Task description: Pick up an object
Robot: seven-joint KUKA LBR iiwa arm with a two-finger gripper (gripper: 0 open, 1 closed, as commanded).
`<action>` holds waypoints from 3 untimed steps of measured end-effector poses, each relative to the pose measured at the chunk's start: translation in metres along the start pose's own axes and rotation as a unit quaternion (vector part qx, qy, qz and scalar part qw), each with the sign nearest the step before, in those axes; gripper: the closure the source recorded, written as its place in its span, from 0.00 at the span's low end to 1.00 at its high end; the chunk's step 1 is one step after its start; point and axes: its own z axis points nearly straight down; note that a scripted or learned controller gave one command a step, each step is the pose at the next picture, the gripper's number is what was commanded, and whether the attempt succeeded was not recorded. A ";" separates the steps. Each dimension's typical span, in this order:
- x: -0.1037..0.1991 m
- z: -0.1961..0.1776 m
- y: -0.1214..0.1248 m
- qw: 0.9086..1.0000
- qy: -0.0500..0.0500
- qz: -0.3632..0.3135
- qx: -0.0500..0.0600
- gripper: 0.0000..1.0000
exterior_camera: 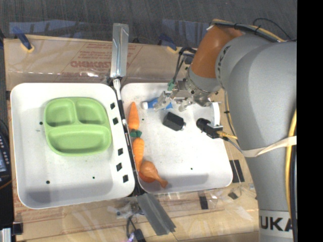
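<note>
Low over the back of the right bin sits my gripper. A small blue and white item lies right at its left tip, touching or nearly so. A small black block rests on the bin floor just in front of the gripper. Two toy carrots lie end to end along the bin's left wall. An orange lump sits at the front left corner. The view does not show anything held.
The left bin holds a green divided plate. A metal divider bar rises between the bins at the back. The grey arm covers the right bin's right edge.
</note>
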 end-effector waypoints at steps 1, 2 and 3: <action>0.001 0.020 -0.013 0.999 0.000 0.051 -0.003 0.00; 0.020 0.006 0.003 0.996 -0.001 -0.090 -0.004 0.00; 0.019 -0.002 0.001 0.996 0.000 -0.091 0.002 1.00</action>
